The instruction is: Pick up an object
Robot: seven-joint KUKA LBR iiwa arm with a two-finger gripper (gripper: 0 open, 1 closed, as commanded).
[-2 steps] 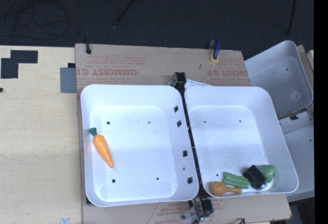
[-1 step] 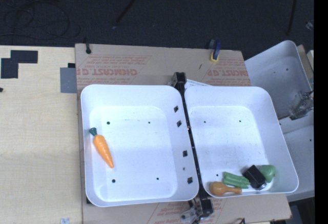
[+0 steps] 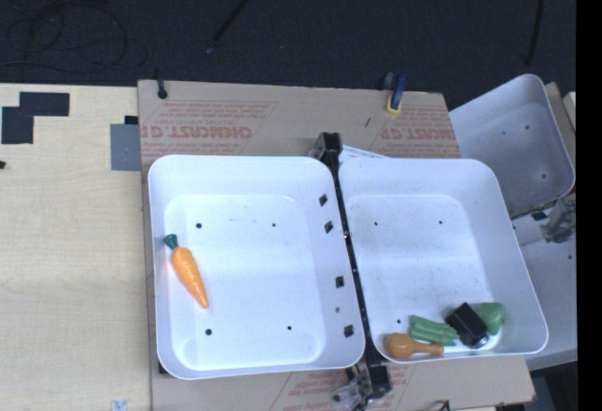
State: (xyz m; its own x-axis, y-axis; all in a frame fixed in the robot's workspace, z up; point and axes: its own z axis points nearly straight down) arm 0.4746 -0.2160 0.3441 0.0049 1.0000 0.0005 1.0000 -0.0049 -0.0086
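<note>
carrot (image 3: pixel 190 276) in left bin (image 3: pixel 235 176)

An orange carrot (image 3: pixel 190 275) lies by the left bin's (image 3: pixel 240 176) left wall, green top pointing up-left.

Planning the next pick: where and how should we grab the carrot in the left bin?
Grip the carrot across its thick orange body, just below the green top, coming straight down. It lies flat and alone near the left bin's left wall, tapering toward the near edge, so close across its width.
</note>
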